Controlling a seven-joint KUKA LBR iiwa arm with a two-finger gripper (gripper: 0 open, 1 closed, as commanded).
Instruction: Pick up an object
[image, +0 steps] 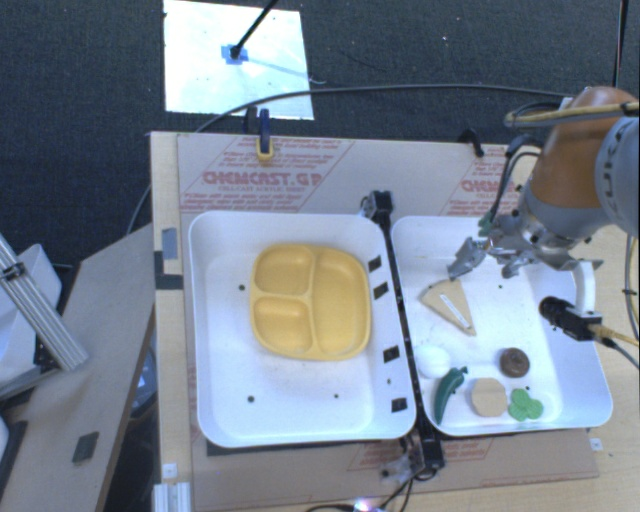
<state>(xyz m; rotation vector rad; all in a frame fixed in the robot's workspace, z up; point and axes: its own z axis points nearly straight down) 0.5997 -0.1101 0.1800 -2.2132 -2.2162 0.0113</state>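
Note:
My gripper (488, 259) hangs over the upper part of the right bin (590, 390), its two fingers spread apart with nothing between them. Just below and to the left of it lies a tan cheese wedge (449, 304). Lower in the same bin sit a white ball (432, 359), a green pepper (449, 389), a tan round cookie (489, 397), a brown chocolate donut (514, 362) and a green broccoli piece (525, 406).
The left bin (220, 330) holds a yellow divided plate (309, 301). A black divider with clips (392, 300) runs between the bins. A black cable part (565, 317) hangs from the arm over the right bin's right side.

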